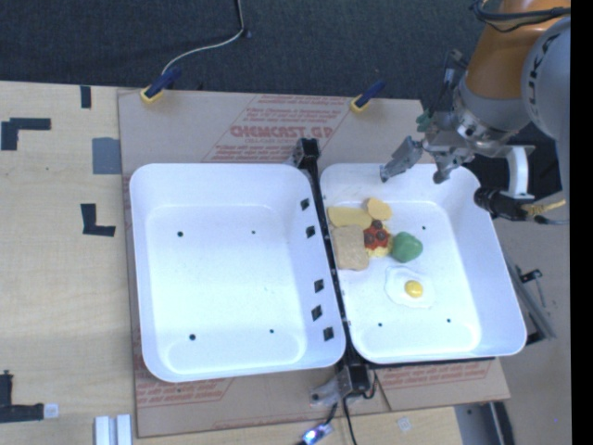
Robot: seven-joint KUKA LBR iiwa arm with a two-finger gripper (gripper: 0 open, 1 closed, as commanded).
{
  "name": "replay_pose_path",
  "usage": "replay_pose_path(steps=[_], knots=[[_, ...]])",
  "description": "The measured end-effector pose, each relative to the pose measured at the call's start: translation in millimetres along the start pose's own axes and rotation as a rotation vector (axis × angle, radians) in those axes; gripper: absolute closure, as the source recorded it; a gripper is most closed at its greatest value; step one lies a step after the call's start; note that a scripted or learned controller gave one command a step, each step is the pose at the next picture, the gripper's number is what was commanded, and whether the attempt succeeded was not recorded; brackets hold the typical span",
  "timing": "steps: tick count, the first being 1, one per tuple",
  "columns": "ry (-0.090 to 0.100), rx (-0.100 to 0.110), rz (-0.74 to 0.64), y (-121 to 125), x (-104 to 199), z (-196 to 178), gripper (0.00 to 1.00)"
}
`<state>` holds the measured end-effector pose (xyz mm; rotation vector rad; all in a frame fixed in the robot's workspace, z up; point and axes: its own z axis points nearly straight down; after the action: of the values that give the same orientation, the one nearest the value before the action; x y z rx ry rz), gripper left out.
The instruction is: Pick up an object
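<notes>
The right bin (pixel 482 276) holds a cluster of toy food near its left side. A yellow piece (pixel 347 216) and a small yellow round piece (pixel 379 209) lie at the top of the cluster. Below them sit a tan bread slice (pixel 351 248), a red and dark piece (pixel 375 238) and a green round piece (pixel 406 246). A fried egg (pixel 410 288) lies nearer the front. My gripper (pixel 419 165) hangs above the bin's far edge, open, its two fingers spread wide with nothing between them.
The left bin (pixel 148 248) sits beside the right one, joined by a black divider (pixel 317 239). Both rest on a cardboard sheet (pixel 269 123) held by blue and yellow clamps (pixel 369 92). A cable (pixel 206 49) runs across the dark floor behind.
</notes>
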<state>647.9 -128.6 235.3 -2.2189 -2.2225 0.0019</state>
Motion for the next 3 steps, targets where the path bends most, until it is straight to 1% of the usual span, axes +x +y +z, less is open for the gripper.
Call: replay_pose_path(steps=[1, 2, 3], knots=[[0.001, 0.008, -0.002, 19, 7, 128, 0.0], [-0.001, 0.002, 0.0, 20, 18, 153, 0.0], [-0.002, -0.001, -0.001, 21, 18, 141, 1.0]])
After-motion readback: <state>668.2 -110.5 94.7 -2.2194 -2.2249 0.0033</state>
